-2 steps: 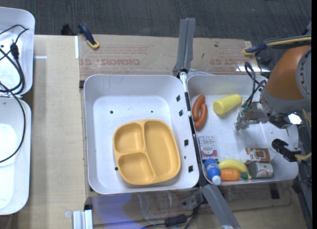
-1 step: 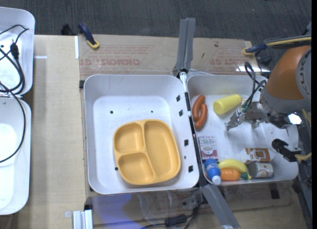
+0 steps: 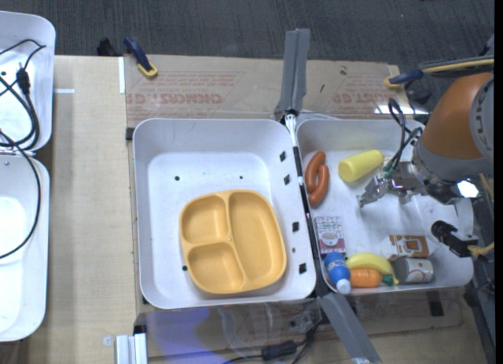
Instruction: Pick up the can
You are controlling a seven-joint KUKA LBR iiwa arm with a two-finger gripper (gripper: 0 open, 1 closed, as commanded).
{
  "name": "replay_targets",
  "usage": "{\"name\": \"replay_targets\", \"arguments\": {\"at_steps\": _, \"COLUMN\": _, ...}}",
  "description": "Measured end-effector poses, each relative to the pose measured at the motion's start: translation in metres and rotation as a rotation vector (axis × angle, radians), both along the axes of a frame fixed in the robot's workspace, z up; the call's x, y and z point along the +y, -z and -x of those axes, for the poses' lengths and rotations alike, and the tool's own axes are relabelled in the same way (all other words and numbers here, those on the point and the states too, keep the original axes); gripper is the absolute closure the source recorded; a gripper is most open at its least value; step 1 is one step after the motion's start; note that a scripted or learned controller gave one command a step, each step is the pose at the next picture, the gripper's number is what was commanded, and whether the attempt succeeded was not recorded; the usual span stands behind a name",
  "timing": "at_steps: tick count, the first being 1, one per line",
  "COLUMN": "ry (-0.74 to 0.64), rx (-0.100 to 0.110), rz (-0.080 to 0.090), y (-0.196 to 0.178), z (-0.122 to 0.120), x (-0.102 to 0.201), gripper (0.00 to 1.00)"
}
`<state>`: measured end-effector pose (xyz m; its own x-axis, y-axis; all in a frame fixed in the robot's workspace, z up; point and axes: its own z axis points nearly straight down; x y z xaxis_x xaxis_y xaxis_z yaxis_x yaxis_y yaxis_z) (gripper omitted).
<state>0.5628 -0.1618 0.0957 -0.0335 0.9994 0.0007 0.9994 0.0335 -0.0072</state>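
The can is a small grey cylinder lying on its side in the front right corner of the right bin. It touches a small orange vegetable toy on its left. My gripper hangs over the middle of that bin, just right of a yellow cylinder. It is well behind the can and apart from it. Nothing shows in the gripper.
The right bin also holds a red sausage pair, a printed packet, a blue-capped bottle, a banana and a small brown box. A yellow divided plate lies in the left bin.
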Motion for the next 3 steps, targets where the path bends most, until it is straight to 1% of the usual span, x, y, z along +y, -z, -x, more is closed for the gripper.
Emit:
{"name": "replay_targets", "arguments": {"at_steps": 1, "ry": 0.225, "rx": -0.002, "rz": 0.0, "y": -0.021, "z": 0.004, "x": -0.045, "gripper": 0.0}}
{"name": "replay_targets", "arguments": {"at_steps": 2, "ry": 0.287, "rx": 0.0, "rz": 0.001, "y": 0.007, "z": 0.048, "x": 0.031, "gripper": 0.0}}
{"name": "replay_targets", "arguments": {"at_steps": 3, "ry": 0.431, "rx": -0.001, "rz": 0.002, "y": 0.007, "z": 0.043, "x": 0.016, "gripper": 0.0}}
